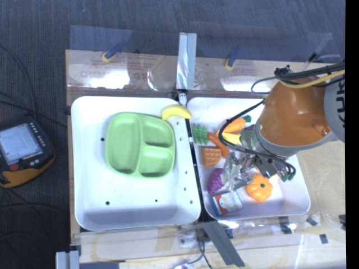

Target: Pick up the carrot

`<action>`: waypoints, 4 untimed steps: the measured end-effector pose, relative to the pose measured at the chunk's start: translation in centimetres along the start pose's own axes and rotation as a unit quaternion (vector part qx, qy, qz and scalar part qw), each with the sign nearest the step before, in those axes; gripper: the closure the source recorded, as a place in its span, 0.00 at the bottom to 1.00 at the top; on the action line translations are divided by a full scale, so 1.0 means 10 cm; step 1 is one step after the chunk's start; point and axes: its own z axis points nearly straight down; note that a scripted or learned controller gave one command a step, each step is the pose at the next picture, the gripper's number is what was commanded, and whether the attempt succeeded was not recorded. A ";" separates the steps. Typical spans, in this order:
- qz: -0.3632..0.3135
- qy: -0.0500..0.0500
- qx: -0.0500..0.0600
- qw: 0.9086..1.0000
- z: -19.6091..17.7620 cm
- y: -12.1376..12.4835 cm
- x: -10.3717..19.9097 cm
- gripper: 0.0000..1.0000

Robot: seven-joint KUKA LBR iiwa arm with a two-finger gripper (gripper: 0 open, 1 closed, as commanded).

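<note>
Dark grey carpet surrounds the surface (112,74), which carries two white bins side by side. Left bin (90,206) holds a green divided plate (140,144), lying flat in its upper middle. A banana (176,112) sits on the rim at the top of the divider between the bins.

Right bin (297,198) holds the toy food. Carrot (220,144): orange, with a green leafy top pointing left, lying at a slant in the upper left part of this bin, just right of the divider. Just below it, a ridged orange piece (211,157). Below that, a purple item (216,181), then a small white-and-red container (227,202) near the bottom edge. An orange pepper (259,189) lies to the right of these. A second orange-and-yellow piece (235,125) lies near the arm's wrist, above the carrot.

Arm (294,119) reaches in from the right, orange band prominent. Gripper (238,172) hangs over the middle of the right bin, between the purple item and the pepper, below and right of the carrot. Fingers: cannot tell whether released or clenched; metal parts blur together. Nothing visibly held.

A handheld controller (22,150) lies on the carpet at far left.
</note>
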 end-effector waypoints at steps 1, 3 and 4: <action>0.038 -0.002 0.001 0.999 -0.71 0.36 -0.34 1.00; -0.130 0.002 0.000 0.992 -1.76 -1.54 -0.08 1.00; -0.294 0.004 -0.004 0.956 -0.47 -1.56 0.41 1.00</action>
